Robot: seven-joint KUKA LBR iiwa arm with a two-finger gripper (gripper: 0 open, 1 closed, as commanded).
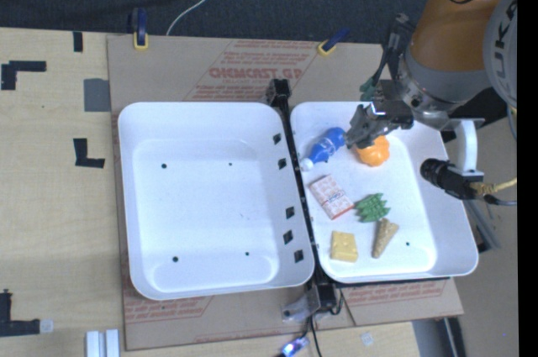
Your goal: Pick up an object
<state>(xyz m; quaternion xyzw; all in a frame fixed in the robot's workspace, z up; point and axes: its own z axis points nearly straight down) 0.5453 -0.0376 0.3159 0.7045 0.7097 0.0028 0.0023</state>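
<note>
The right bin (437, 259) holds several small objects: a blue bottle (324, 147) near the divider, an orange ball-like object (374, 152), a red-and-white packet (329, 196), a green leafy toy (371, 207), a yellow block (343, 246) and a tan cone (384, 237). My gripper (366, 131) hangs over the bin's upper part, between the blue bottle and the orange object, its dark tip just above the orange object's top left. Whether anything sits between its fingers is hidden.
The left bin (139, 179) lies beside it, joined by a black clipped divider (290, 179). Both bins rest on a cardboard sheet (244, 70). A black camera mount (445, 175) juts out at the right bin's right rim.
</note>
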